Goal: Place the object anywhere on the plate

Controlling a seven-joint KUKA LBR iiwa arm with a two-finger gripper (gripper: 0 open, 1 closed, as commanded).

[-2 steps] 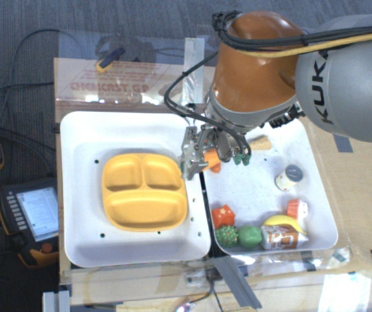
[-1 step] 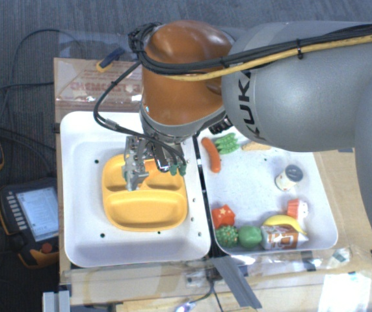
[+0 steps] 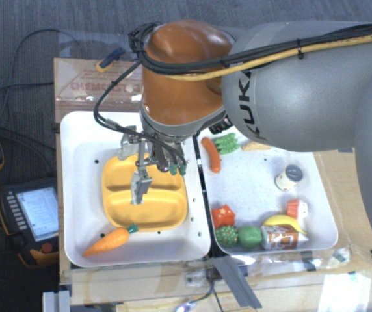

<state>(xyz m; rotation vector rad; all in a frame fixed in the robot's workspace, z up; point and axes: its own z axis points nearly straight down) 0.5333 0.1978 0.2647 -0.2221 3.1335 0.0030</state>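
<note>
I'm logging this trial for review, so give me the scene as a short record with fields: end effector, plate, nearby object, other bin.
end effector: above the yellow plate, nothing seen between its fingers
plate: yellow plate, divided into compartments, in the left bin
nearby object: toy carrot lying on the bin floor just off the plate's lower left corner
other bin: right bin with a red sausage, a banana, a green vegetable and other toy foods
task state: nothing lies on the plate yet

Probably a robotics lab: KUKA arm (image 3: 303,90), teach pendant (image 3: 33,216), toy-filled bins (image 3: 69,174).
</note>
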